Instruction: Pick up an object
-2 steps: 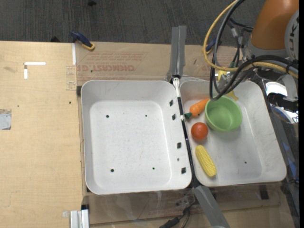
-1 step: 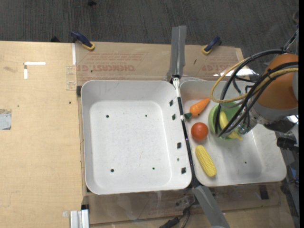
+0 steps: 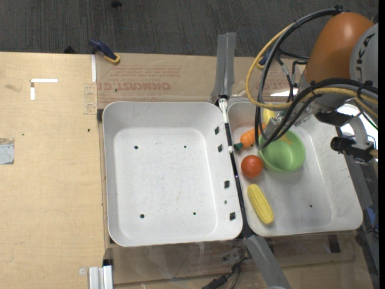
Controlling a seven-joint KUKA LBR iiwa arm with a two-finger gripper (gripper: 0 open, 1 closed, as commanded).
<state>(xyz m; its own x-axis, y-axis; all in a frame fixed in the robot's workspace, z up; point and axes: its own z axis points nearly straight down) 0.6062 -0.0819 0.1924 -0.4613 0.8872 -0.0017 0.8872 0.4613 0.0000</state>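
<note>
The right bin holds a green bowl, a red tomato, a yellow corn cob and an orange carrot. A yellow object peeks out at the bin's far side behind the cables. My gripper hangs low over the bin's far left part, just above the green bowl's far rim and beside the carrot. Black and yellow cables cross in front of it.
The left bin lies beside the right one, with a grey divider post at the far end between them. The arm's orange band and wrist cover the right bin's far right corner. Bare wooden benchtop stretches to the left.
</note>
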